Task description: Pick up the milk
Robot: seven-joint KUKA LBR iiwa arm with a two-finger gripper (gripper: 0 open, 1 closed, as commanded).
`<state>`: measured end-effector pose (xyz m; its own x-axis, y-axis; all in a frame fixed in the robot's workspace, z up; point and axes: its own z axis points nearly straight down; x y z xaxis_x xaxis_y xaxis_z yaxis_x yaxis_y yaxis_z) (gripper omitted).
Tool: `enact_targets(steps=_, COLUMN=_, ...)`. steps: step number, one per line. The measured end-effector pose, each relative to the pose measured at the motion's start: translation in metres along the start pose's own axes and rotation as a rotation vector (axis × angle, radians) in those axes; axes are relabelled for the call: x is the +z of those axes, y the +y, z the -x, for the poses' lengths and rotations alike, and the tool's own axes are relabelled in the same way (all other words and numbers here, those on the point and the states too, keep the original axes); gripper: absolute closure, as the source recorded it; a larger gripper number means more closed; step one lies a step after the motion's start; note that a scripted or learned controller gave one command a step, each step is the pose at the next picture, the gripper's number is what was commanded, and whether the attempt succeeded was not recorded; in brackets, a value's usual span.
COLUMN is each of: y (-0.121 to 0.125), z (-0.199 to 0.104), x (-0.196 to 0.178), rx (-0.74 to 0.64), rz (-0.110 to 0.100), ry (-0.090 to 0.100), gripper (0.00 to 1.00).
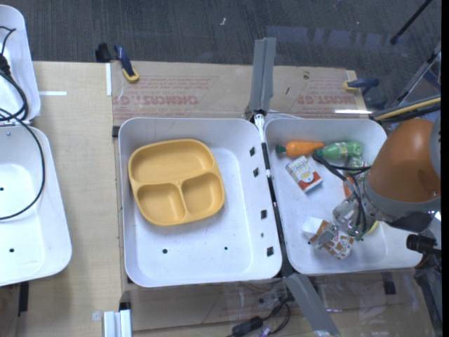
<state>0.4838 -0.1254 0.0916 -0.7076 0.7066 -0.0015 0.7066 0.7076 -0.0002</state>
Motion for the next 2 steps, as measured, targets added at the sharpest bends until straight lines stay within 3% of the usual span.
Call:
enact_targets(steps=1, y=0.0001, z=0.0002, x=-0.0093, rx=0.001, rz=0.000, ry=0.001, gripper=1.00)
enact_targets(steps=2, y=-0.0090, z=-0.0002, x=-0.0019, rx=0.017, rz=-0.001, ry=0.003, gripper=1.00)
